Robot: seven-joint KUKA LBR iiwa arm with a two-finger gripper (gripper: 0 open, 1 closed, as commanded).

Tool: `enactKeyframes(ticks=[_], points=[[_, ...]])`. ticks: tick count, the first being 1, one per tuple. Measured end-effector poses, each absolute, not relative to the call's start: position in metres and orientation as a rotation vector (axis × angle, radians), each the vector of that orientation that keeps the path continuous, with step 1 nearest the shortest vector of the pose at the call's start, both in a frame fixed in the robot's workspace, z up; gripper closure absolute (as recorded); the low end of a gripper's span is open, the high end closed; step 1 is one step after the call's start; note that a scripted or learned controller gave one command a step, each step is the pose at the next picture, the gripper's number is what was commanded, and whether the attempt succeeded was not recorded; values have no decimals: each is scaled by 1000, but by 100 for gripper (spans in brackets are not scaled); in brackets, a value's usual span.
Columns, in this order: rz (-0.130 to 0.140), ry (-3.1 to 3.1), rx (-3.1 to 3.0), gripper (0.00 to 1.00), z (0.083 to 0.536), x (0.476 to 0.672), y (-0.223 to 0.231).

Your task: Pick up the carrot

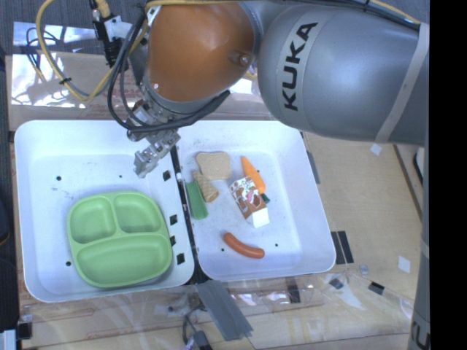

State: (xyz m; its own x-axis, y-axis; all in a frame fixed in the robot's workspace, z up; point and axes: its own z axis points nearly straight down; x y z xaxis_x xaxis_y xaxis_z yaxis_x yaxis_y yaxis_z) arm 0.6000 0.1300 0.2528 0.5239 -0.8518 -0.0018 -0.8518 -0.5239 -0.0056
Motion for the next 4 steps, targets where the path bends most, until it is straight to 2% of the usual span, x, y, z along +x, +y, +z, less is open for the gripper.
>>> enactKeyframes(ticks=[1,2,3,4], points=[[3,1215,-2892,100,268,594,183],[7,611,-3081,100,267,553,219],[8,314,-3126,100,235,542,218],[7,676,-3070,100,221,541,217]])
